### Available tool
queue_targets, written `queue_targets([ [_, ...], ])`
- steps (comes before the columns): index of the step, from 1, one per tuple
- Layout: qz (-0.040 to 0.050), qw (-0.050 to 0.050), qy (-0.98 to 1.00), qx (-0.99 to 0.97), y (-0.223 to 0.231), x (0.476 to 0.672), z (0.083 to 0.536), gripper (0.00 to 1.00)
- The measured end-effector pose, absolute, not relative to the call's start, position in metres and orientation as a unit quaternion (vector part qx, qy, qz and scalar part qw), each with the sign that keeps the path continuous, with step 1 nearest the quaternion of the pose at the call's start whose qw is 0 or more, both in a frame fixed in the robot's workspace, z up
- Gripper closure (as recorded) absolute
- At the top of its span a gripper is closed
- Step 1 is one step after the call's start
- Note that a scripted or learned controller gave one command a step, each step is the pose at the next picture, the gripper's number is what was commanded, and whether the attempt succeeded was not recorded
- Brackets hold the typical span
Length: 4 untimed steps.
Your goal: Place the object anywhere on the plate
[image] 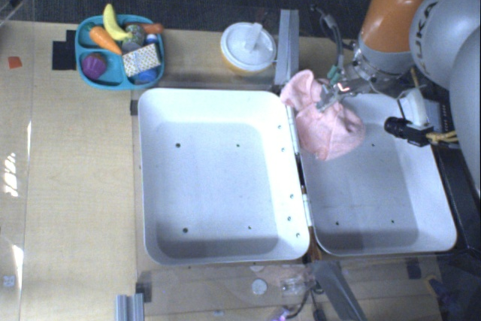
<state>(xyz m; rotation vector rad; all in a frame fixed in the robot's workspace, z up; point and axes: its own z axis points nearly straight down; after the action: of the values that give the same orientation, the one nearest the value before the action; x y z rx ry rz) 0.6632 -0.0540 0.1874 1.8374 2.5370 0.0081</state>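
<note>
A crumpled pink cloth [325,124] hangs at the upper left corner of the right bin [391,229], one fold reaching over the divider between the bins. My gripper [331,95] comes down from the right onto the cloth's top, and its fingers are shut on a bunched part of the fabric. The blue divided plate [78,49] sits on the bench beyond the left bin's far left corner, well to the left of the gripper. It holds a toy banana [113,23], a carrot [104,38] and other small toys.
The left bin [218,237] lies between the cloth and the plate. A round white lidded cup [248,46] stands on the bench behind the bins, next to an upright grey post [285,41]. A black tag [63,53] lies left of the plate.
</note>
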Motion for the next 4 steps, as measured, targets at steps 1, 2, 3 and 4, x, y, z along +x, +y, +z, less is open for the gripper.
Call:
queue_targets([
  [1, 0.0031, 0.005, 0.812, 0.584, -0.052, 0.666, 0.227, 1.00],
  [2, 0.0025, 0.005, 0.913, 0.409, -0.010, 0.641, 0.235, 1.00],
  [3, 0.0024, 0.006, 0.976, 0.218, 0.027, 0.615, 0.242, 1.00],
  [4, 0.0019, 0.006, 1.000, 0.019, 0.052, 0.580, 0.243, 1.00],
])
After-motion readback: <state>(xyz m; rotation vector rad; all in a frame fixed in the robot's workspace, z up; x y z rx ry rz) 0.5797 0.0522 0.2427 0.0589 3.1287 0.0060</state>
